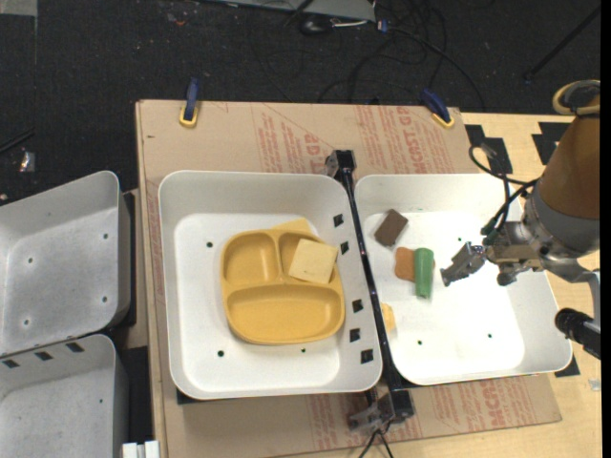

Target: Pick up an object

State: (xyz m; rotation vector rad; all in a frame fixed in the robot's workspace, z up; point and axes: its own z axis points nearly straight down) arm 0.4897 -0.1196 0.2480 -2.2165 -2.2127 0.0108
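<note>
In the right bin [477, 346] a brown block [389, 227] lies near the back left. An orange block [408, 263] and a green cylinder [423, 273] lie side by side just in front of it. My gripper [461, 265] hovers over the bin floor a little to the right of the green cylinder, apart from it, with nothing visibly held. A small yellow piece [387, 316] rests against the bin's left wall. In the left bin [181, 284] a pale yellow block [312, 260] sits on a yellow divided plate [277, 308].
The arm reaches in over the right bin's right rim. A black divider [358, 256] runs between the bins. White trays [57, 256] sit off the bench at the left. The right bin's front half is bare floor.
</note>
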